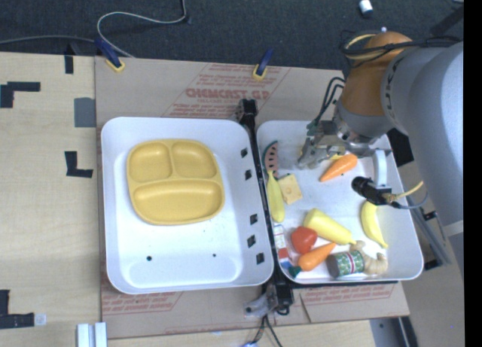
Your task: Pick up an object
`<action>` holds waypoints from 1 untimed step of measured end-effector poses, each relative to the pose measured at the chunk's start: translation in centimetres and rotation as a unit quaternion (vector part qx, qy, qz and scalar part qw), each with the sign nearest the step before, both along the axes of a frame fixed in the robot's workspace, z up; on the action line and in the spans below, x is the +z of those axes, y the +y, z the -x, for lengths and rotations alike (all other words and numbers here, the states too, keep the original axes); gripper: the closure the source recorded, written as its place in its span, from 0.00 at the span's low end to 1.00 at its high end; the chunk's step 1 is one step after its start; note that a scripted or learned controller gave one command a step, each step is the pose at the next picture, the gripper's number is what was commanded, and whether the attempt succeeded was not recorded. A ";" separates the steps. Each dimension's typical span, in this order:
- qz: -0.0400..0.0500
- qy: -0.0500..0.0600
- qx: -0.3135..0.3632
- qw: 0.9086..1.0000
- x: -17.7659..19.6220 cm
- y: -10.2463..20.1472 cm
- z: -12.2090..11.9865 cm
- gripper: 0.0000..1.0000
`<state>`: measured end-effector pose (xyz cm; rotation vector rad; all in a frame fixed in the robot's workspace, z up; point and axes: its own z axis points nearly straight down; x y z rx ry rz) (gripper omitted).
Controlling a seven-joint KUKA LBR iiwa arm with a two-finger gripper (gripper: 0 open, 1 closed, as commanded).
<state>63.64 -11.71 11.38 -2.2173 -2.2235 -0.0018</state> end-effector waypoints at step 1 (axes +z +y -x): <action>0.000 0.000 0.000 1.000 0.0 0.0 0.0 0.00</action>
